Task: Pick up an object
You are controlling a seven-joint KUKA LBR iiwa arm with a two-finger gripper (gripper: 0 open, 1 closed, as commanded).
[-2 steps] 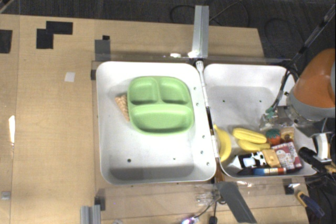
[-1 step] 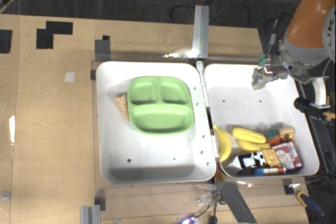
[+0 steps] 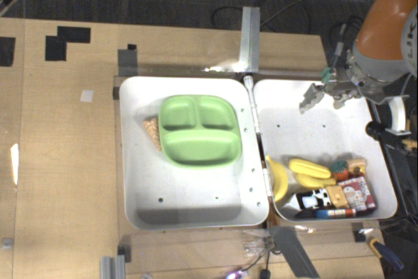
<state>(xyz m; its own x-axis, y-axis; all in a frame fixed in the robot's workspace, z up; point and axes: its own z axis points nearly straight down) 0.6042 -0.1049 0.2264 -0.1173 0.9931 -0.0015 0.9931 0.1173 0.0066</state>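
You can see the gripper (image 3: pixel 324 97) up by the far edge of the right bin (image 3: pixel 313 140). Its two fingers are spread apart, and nothing sits between them. It hangs over bare white bin floor, close to the far right corner. Above it you can see the grey arm (image 3: pixel 385 68) with its orange band (image 3: pixel 388 16), coming in from the right side.

The things to pick up are well apart from the gripper. They lie bunched along the near edge of the right bin. One yellow banana (image 3: pixel 309 169) lies flat there, and a second banana (image 3: pixel 279 180) curves just beside it, close to the wall between the two bins. Next to them, toward the near right corner, you can see small boxes and packets (image 3: pixel 339 196) packed close together. They are too small to tell apart well.

In the left bin (image 3: pixel 189 206) you can see a green tray (image 3: pixel 198 129) with three sections. It sits toward the far edge. A small brown thing (image 3: pixel 151 132) pokes out at the tray's left side, touching it.
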